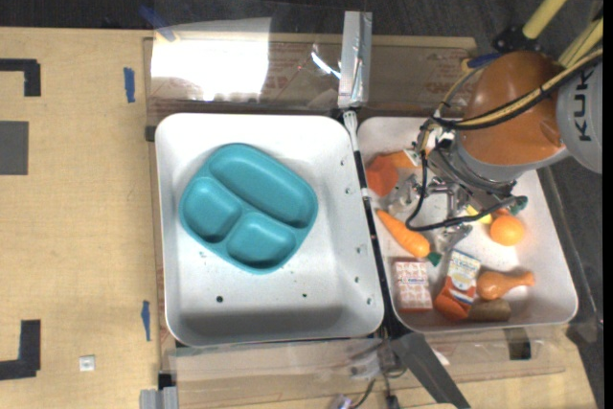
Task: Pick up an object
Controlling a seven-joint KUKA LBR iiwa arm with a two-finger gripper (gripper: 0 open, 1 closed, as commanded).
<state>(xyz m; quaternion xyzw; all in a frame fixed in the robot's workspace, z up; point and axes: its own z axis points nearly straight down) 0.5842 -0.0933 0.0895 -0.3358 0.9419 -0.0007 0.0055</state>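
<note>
Camera view looks down on a counter (67, 206) carrying two shallow white bins side by side. The left bin (326, 292) holds one thing, a teal divided plate (249, 206), lying flat near the bin's middle with its three hollows facing up.

The right bin (551, 249) holds the clutter from which something is to be picked. A long carrot (402, 233) lies slantwise close to the bin's left wall, with an orange-red lump (385, 172) just behind it toward the far edge. A round orange (508, 230) sits near the right side. Along the near edge are a small pinkish box (413, 285), a little carton with an orange base (458, 284), a tan drumstick-shaped toy (503, 282) and a dark brown piece (490, 309) touching it.

The arm reaches in from the right, and its orange band hangs over the far half of the right bin. The pincer (445, 206) is low among the things, between the carrot and the orange, probably lowered there to try for one of them. Cables and metal parts crowd that spot, so I cannot tell how wide the pincer stands or whether anything is between its tips.
</note>
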